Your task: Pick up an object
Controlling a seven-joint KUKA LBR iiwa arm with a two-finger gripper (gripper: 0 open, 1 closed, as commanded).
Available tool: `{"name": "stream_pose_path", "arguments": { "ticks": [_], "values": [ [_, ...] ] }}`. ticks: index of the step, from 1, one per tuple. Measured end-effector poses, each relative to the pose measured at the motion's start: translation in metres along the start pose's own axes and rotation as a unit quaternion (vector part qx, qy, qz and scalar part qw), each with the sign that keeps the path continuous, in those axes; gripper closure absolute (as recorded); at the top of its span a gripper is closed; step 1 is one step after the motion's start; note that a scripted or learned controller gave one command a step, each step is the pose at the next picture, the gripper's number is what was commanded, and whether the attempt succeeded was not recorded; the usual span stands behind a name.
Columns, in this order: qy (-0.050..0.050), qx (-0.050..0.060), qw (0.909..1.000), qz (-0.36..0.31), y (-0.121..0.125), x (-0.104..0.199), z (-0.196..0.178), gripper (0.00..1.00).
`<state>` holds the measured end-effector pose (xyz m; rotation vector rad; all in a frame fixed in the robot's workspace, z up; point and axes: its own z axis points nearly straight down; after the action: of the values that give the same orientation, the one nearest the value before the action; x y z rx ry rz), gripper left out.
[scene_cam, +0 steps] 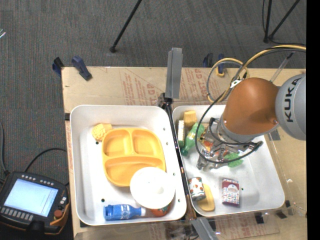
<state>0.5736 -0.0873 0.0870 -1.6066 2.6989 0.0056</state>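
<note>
- Left bin (pixel 80 134) & right bin (pixel 275 184): smooth white plastic, slight sheen.
- Divided tray (pixel 132 156): yellow plastic, smooth, semi-gloss.
- Round lid (pixel 152 187): white plastic, smooth, soft shine.
- Blue bottle (pixel 122 212): glossy plastic w/ printed label.
- Green bottle (pixel 191 139): shiny green plastic.
- Small can (pixel 197 188): printed wrap, glossy; looks like metal, can't confirm.
- Red box (pixel 230 192): printed card, matt-ish.
- Bench top (pixel 130 84): brown cardboard, matt, red print on it.
- Floor (pixel 50 24): dark grey carpet, rough weave.
- Arm band (pixel 250 104): orange, smooth satin finish; grey arm shell (pixel 295 109) smooth, painted look.
- Gripper (pixel 207 160): bare metal parts, dull shine.
- Pendant (pixel 30 201): dark matt plastic, glossy screen.
</note>
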Motion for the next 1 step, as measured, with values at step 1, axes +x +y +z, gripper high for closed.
{"name": "stream_pose_path", "arguments": {
  "ticks": [1],
  "values": [
    [-0.004,0.007,0.9996,-0.028,-0.0403,-0.0645,-0.1070,1.00]
  ]
}}
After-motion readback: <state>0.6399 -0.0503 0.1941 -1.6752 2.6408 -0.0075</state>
